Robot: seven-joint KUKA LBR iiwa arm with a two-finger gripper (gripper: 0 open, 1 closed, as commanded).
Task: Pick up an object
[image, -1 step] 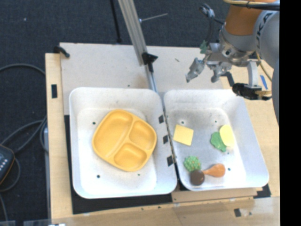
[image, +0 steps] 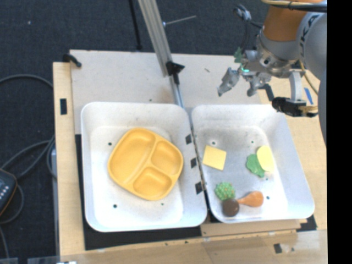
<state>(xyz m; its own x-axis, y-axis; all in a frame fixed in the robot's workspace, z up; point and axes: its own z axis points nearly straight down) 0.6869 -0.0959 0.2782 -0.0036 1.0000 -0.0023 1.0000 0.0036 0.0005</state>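
A brown-tipped orange drumstick (image: pixel 245 201) lies at the right bin's (image: pixel 294 164) near edge, beside green broccoli (image: pixel 224 190). Further back rest a yellow cheese square (image: pixel 214 158) and lettuce (image: pixel 254 165). The gripper (image: pixel 240 84) hovers above the table (image: pixel 121 76), fingers apart, holding nothing.

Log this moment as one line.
gripper: open, holding nothing, above right bin's far edge | yellow tray: left bin | cheese slice: untouched

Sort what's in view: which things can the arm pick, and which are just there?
Pickable, right bin: yellow square block, broccoli floret, drumstick, lettuce leaf, yellow slice.
Just there: yellow divided tray, left bin, aluminium post.
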